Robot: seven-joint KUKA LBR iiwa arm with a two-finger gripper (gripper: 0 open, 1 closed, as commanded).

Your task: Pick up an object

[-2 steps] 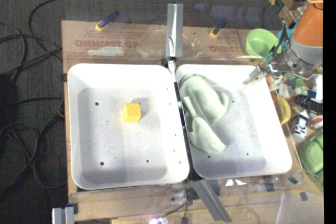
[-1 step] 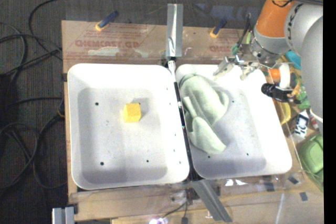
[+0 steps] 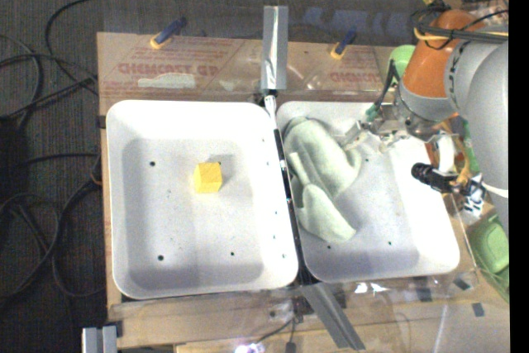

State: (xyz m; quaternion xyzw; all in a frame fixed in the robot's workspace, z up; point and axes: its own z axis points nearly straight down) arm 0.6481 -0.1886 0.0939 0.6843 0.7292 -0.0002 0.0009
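Pale green glove-like cloth (image 3: pixel 321 178) lies crumpled along the left side of the right bin (image 3: pixel 413 252), against the wall it shares with the left bin (image 3: pixel 149 260). Near that cloth's upper right end sits the hand (image 3: pixel 382 131); how far it is open cannot be told. A yellow block (image 3: pixel 208 177) rests mid left bin, well apart.

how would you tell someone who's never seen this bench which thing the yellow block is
Start with the two white bins side by side and take the left bin. The yellow block is a small cube sitting alone near its middle. Its bright yellow colour and hard square edges set it apart from the pale green soft cloth-like thing lying in the right bin.
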